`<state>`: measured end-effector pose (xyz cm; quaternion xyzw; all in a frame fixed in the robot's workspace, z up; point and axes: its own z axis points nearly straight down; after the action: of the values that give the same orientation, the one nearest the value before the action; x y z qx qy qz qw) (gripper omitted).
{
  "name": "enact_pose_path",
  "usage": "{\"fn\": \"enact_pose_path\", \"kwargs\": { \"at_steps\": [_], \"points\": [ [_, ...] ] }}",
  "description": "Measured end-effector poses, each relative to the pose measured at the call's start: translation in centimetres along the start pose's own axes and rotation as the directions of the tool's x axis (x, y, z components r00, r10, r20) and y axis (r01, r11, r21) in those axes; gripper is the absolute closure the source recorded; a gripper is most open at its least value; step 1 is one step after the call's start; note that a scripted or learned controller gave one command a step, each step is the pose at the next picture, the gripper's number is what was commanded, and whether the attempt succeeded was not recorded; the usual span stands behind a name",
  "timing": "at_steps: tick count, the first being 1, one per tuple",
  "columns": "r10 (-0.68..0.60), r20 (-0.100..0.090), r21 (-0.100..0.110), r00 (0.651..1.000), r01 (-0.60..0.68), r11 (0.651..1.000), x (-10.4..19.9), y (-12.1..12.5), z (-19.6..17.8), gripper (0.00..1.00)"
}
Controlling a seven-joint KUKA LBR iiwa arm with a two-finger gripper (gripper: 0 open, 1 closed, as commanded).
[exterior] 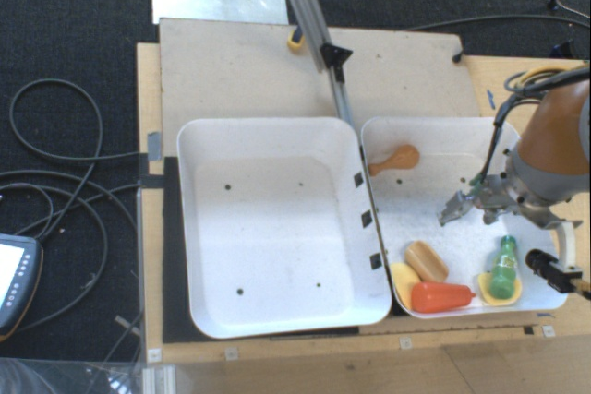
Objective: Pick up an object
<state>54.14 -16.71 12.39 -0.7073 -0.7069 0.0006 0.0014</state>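
We see the end effector [459, 208] hanging over the bare middle of the right-hand shallow white plastic bin [434, 136], w/ nothing between its tips; we can't tell if they're apart or together, too small and blurred. Candidates sit mostly toward the camera from it, crowded along the bin's near wall: a tan bun-shaped toy [427, 261] just below it, a red-orange pepper-like toy [441, 296] beyond that, a yellow rounded piece [404, 277] beside them. A green plastic bottle [503, 268] lies on a yellow dish, below and to the arm side. An orange-brown pear-shaped toy [395, 160] sits alone, up and left of the end effector. We judge the lone one easiest: no neighbours blocking. The left white bin [268, 130] shares the tabletop [388, 51].
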Motion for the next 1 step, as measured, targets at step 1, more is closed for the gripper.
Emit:
{"fn": "enact_pose_path", "kwargs": {
  "at_steps": [1],
  "points": [
    [-0.001,0.002,-0.006,1.000,0.001,1.000,-0.05,0.17,-1.33,1.00]
  ]
}}
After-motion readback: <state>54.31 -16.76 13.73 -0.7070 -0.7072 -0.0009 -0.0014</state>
